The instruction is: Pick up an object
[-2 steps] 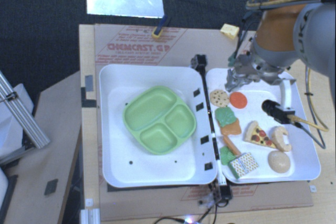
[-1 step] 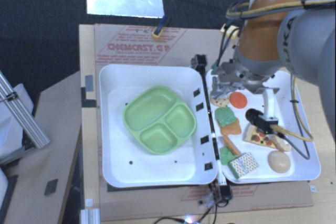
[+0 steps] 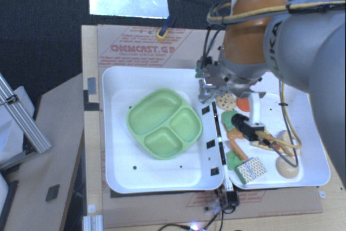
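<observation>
The gripper (image 3: 206,94) hangs low over the far left corner of the right bin (image 3: 320,162), just beside the divider where the 2 bins meet. Whether it is open or shut I cannot tell; the wrist hides its tip, and nothing shows in its hold. The grey arm covers the far right part of that bin.

The nearest loose thing is a round speckled cracker (image 3: 226,100), just right of the gripper and close to the bin's far wall. A red piece (image 3: 243,104) lies just beside it. Nearer the camera, along the divider, come a green piece (image 3: 229,118), an orange carrot (image 3: 238,148), a second green bit (image 3: 233,160) and a patterned block (image 3: 251,169), the block near the front rim. A beige egg (image 3: 287,166) sits toward the front right corner, apart from the block. These things crowd the bin's left side; bare white floor shows on the right, between the egg and the right wall.

The left bin (image 3: 115,170) holds 1 green plate (image 3: 164,124) with 3 compartments, flat and near the middle. Its right edge is close to the divider; wide bare floor lies on its left, front and far sides.

Both bins rest on cardboard (image 3: 143,47), which juts out past their far rims.
</observation>
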You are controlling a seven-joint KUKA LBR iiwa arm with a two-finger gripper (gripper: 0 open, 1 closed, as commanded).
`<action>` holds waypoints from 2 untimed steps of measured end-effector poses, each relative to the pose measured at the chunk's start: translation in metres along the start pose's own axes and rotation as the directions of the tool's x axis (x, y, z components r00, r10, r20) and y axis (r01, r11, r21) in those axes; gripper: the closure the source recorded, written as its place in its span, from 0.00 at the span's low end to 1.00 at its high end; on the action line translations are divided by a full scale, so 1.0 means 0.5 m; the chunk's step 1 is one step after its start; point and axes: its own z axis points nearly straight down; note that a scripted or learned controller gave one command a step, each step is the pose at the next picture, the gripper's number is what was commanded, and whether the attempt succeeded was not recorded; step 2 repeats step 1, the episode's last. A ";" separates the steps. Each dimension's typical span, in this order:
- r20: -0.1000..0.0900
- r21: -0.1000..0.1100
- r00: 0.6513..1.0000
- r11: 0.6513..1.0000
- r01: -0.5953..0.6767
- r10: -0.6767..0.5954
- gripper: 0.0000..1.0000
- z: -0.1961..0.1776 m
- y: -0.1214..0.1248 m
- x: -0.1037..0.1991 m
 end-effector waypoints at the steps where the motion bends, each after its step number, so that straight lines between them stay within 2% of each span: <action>1: 0.003 0.001 1.000 1.000 -0.010 0.010 1.00 0.016 -0.003 -0.017; 2: 0.003 0.001 1.000 1.000 -0.010 0.010 1.00 0.016 -0.003 -0.017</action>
